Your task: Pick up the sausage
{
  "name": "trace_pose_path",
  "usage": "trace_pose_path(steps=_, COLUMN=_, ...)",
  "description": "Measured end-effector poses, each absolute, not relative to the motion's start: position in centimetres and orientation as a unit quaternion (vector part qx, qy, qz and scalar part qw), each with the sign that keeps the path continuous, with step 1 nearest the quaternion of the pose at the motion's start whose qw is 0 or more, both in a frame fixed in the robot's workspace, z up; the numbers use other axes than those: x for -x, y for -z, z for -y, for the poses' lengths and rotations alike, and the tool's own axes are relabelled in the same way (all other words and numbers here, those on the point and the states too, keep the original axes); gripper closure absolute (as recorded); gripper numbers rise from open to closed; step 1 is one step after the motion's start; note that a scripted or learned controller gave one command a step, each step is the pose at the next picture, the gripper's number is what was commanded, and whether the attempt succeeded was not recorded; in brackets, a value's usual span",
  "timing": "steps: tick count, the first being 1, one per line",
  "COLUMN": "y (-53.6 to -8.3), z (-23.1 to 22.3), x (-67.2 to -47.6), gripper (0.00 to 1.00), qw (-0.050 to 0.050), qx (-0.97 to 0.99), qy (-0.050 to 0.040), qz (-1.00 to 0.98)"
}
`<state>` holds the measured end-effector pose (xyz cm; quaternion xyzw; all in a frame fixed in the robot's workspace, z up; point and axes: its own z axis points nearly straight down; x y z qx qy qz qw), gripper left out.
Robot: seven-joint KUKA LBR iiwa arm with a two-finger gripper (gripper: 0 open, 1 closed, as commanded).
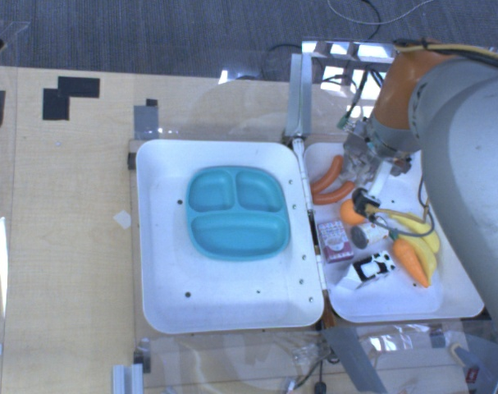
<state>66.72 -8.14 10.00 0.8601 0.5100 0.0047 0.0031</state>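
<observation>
A: Where is the gripper [362,169]?

B: It hangs low over the right-hand shallow white bin [454,298], in that bin's upper part, at the end of the grey arm with the orange band [408,89]. Whether it is open or closed, I cannot tell.

A: And the sausage?

B: There are two curved reddish-orange sausages [331,182] lying side by side in that same bin, near its upper left corner, just beside the gripper on its left. Nothing shows them being gripped.

A: What lies further out?

B: Just below the gripper sits a small round orange fruit [351,213], then yellow bananas [417,228] and an orange carrot [411,261] toward the right. A small printed card packet [334,238] lies by the bin's left wall, with a black and white toy [372,268] below it.

A: And the other bin?

B: The left white bin [162,261] holds a light blue plastic divided plate [236,213]. Both bins rest on the pale wooden worktop [60,236].
</observation>
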Motion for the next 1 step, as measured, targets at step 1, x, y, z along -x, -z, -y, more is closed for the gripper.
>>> trace_pose_path(steps=1, y=-18.68, z=1.38, x=-67.0, gripper=1.0, qw=0.001, qx=-0.884, qy=-0.0028, qz=-0.467)
